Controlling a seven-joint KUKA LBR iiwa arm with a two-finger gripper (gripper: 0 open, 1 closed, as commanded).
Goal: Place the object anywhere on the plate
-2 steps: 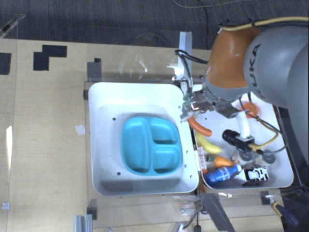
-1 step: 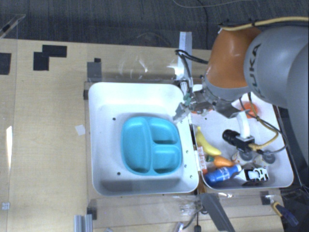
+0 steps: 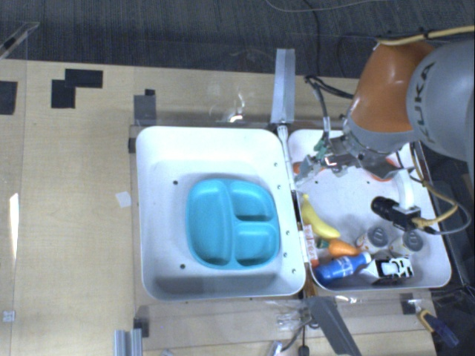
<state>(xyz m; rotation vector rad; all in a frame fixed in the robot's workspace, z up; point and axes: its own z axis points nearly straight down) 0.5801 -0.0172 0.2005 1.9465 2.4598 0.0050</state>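
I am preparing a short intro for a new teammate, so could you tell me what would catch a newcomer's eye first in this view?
Probably the bright blue plate with its compartments, lying in the middle of the left bin. Next, the big grey arm with its orange band reaching in from the right over the right bin. Along that bin's near and left sides lie small items: a banana, a blue bottle and a black-and-white toy.

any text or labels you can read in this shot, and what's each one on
"KUKA": on the grey arm, running down its casing, cut off at the frame edge.
The blue bottle has a label band: too small to read.
The strip along the wall between the bins bears print: too blurred to read.
The blue plate: no text.
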